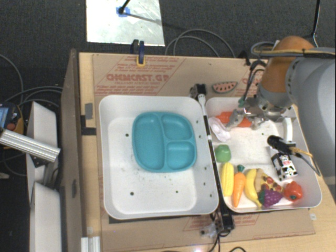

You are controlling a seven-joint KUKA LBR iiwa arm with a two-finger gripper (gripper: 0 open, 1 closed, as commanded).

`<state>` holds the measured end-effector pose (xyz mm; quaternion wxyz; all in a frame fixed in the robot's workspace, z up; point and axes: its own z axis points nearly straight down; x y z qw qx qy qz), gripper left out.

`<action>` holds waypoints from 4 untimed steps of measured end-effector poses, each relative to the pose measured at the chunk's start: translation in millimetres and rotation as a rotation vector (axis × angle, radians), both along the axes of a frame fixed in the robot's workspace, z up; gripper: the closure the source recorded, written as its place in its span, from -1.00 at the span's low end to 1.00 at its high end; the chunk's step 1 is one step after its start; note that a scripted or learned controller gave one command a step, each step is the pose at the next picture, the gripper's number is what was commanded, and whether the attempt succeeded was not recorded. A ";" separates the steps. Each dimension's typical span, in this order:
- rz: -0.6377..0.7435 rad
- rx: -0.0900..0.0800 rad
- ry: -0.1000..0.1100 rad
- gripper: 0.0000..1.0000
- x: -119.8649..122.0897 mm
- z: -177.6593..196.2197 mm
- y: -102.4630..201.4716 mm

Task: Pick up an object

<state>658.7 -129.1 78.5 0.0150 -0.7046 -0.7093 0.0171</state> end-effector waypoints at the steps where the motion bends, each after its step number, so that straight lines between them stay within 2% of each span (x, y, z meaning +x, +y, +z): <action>1: -0.001 -0.001 0.000 -1.00 0.0 0.1 8.6; 2: -0.003 -0.004 0.000 -1.00 -0.1 0.5 21.2; 3: -0.008 -0.014 -0.001 -1.00 -0.9 0.5 29.9; 4: -0.010 -0.007 0.000 -1.00 -0.6 0.3 27.6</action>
